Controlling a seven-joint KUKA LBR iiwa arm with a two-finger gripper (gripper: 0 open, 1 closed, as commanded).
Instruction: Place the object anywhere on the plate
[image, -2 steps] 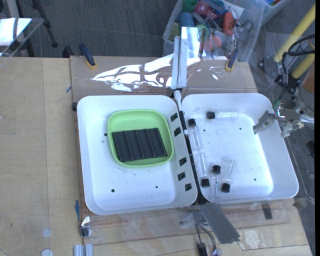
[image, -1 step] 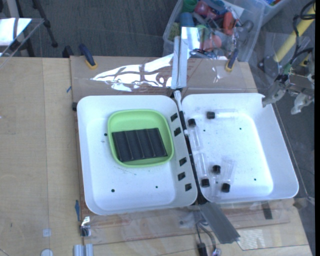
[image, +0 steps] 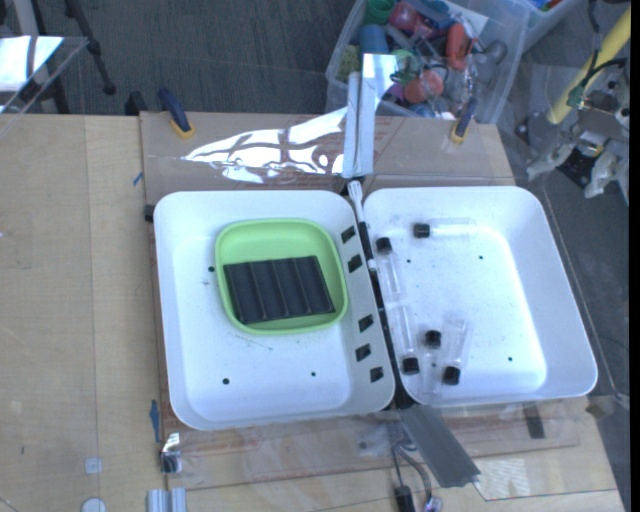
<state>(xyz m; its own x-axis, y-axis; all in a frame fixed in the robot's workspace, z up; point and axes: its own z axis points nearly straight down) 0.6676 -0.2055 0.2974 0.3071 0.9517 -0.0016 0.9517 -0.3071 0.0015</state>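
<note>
We've got a ribbed dark slab (image: 278, 290) lying flat on the rounded-square, glossy green plate (image: 235, 243); can't tell the jaws' state.

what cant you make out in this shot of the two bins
- Clear plastic tubes with black caps in the right white bin, camera view: transparent against white, so their count and outlines are unclear.
- Dark ribbed rectangular object on the green square plate: too small to identify.
- Clear tub of colourful items at the top edge: cut off by the frame.
- Robot arm parts at top right: cut off.
</note>
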